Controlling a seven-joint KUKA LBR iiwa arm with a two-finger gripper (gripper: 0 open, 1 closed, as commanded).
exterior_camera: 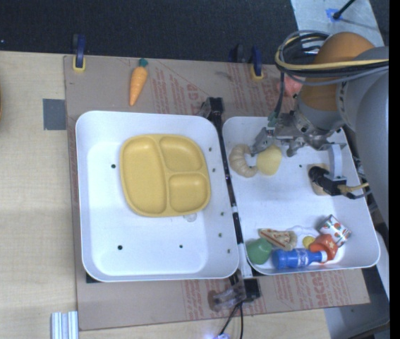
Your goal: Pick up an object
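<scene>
Gripper (276, 137) sits low in the right bin (295, 196), over a pale yellow lemon (269, 161) beside a croissant (242, 161). Finger state: cannot tell. Advice: centre squarely on the lemon, avoid the croissant, close fully before lifting straight up.

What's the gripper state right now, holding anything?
Gripper: down in the right bin, at the pale yellow object beside the croissant. A grasp cannot be told from this view.
</scene>
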